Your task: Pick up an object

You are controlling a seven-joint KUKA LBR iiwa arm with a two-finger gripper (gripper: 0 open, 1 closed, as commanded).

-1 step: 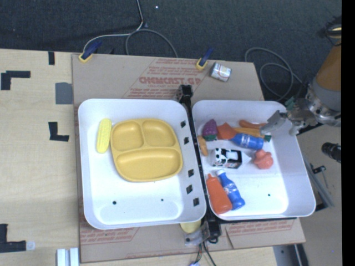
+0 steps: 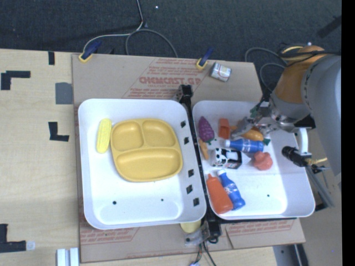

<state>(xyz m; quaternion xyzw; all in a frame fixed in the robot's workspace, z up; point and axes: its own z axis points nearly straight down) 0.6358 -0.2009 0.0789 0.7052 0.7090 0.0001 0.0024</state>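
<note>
Looking down from the fixed camera, you have two white bins side by side on the desk [image 2: 33, 165]. The left bin [image 2: 94, 204] holds two things: one yellow divided plate [image 2: 147, 150] with three compartments, lying flat near the middle, and one yellow corn cob [image 2: 103, 135] just beside the plate's left edge. The right bin [image 2: 288, 198] holds the clutter. Count there one purple piece [image 2: 206, 128] near the bin's left wall, one small orange block [image 2: 223, 128] just right of it, one blue bottle [image 2: 245, 146] lying on its side, one black-and-white toy [image 2: 227, 158] just below that bottle, one red lump [image 2: 263, 160] to the right, one orange bottle [image 2: 219, 194] and a second blue bottle [image 2: 232, 190] lying together toward the near edge, touching. One orange piece [image 2: 253, 134] sits just above the first blue bottle, right at the jaws. The arm [image 2: 310, 93] reaches in from the right, and its gripper [image 2: 258, 123] sits low over the upper part of the right bin, among that cluster; you cannot tell how the jaws stand, nor whether anything is between them. One small silver can [image 2: 221, 71] lies on the cardboard sheet [image 2: 161, 79] beyond the bins.
</note>
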